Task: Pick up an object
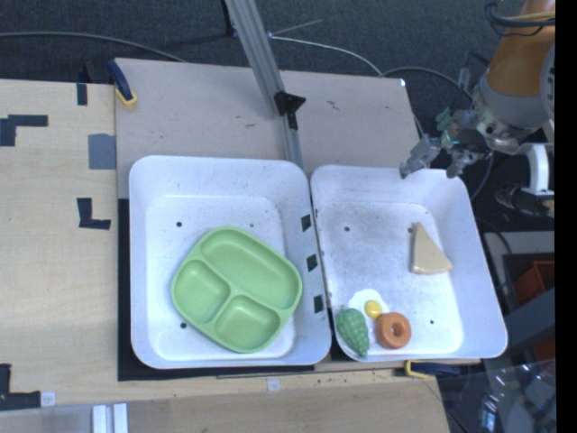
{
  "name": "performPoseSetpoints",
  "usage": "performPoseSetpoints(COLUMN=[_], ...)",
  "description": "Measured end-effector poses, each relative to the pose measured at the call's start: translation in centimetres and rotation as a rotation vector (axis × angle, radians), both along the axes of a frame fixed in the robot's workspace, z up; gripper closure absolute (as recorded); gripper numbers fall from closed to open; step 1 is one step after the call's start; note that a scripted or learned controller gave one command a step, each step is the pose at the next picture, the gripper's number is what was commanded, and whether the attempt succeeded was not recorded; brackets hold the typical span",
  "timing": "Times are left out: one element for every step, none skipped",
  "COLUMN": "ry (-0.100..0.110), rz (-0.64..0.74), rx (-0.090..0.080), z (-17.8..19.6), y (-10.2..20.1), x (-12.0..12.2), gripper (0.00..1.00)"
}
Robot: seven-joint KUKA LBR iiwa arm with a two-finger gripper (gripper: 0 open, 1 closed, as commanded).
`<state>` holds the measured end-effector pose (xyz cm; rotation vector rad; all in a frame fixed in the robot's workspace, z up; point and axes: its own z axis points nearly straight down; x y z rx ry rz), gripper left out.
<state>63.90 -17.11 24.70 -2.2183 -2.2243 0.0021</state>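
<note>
White bins sit side by side on the tabletop, and I've got the pincer hovering over the far rim of the right bin, up at its back edge. Whether its fingers are apart or together, I cannot tell from up here; nothing is visibly between them. Nearest target, I'd say, is the tan wedge, lying on the bin floor straight toward the camera side from the pincer, its long axis running roughly along that same near-far line, point toward the arm. Further on, at the near rim, a green bumpy piece, a fried egg and an orange ring cluster close together. Left bin carries a green divided plate, well apart from the arm. My call: drop down and come forward onto the wedge.
</note>
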Motion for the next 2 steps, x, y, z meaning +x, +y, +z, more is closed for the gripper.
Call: performPoseSetpoints(ry=[0.000, 0.007], rz=[0.000, -0.001], rx=[0.000, 0.001], z=[0.0, -6.5], y=[0.0, -0.1], x=[0.0, -0.3], gripper=[0.00, 0.00])
